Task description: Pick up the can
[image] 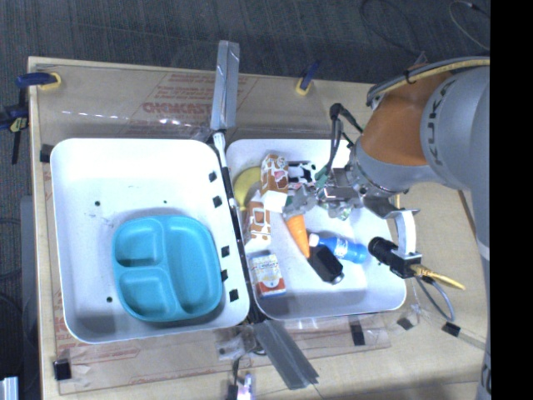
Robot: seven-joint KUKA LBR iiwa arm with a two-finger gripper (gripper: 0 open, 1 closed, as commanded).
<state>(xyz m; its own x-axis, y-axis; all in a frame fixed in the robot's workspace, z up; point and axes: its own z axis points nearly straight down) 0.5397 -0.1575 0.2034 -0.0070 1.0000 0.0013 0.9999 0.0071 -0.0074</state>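
The pincer is seen low over the far part of the right bin, amid clutter; whether it is released or clenched can't be told, as wrist hardware & cables cover it. Nothing is visibly held.

The can isn't identified w/ certainty. Likeliest candidate: the brown-and-white printed item at the bin's far side, just left of the pincer, touching the yellow fruit. It could equally be a carton, so a wrong pick is risk no. 1.

Other risks, as judged:
- Crowding. The carrot, blue bottle & black object are packed just beside & near of the pincer; a descent here could land on a neighbour or trap two items.
- A rounded can may roll or squirt out if gripped off-centre, esp. if lying on its side against other things.
- The two boxes along the left wall leave little room; the can could be shoved against wall or divider instead of gripped.
- Cable snagging near the wrist can't be ruled out.

The left bin w/ the blue tray isn't involved.
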